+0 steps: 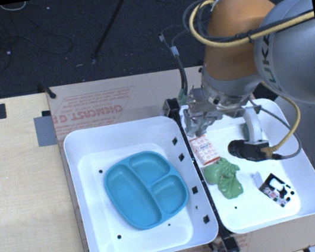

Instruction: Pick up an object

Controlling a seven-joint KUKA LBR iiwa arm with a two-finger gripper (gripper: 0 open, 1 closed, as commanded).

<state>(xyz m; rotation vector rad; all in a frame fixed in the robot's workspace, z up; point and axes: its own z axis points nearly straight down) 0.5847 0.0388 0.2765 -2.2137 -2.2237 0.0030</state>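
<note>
Two shallow white bins sit side by side on a sheet of brown cardboard (111, 100) printed with red lettering, which lies on a pale wooden bench (21, 207).

The left bin (80, 148) holds one thing: a blue plate (144, 188), smooth and plastic-looking, with rounded corners and three moulded compartments. It lies flat and turned at a slant near the middle of the floor.

The right bin (300, 163) holds three loose things. A small flat red-and-white packet (204, 149) lies close to the bin's left wall, in its upper half. Just below it, touching or nearly touching its lower edge, is a green lump (227, 177), soft and crumpled, irregular in outline. Well apart from both, toward the lower right corner, lies a small flat black-and-white item (277, 189), tilted on the floor; its print is too small to read.

The grey arm (289, 51), with its orange band (235, 18), reaches in from the right over the top of the right bin. The gripper (196, 124) points down at that bin's upper left corner, beside the wall shared by the two bins and directly above the packet's top edge. Whether it is spread or pressed together cannot be told from this angle, and whether it touches the packet cannot be told either. Nothing is seen held in it.
</note>
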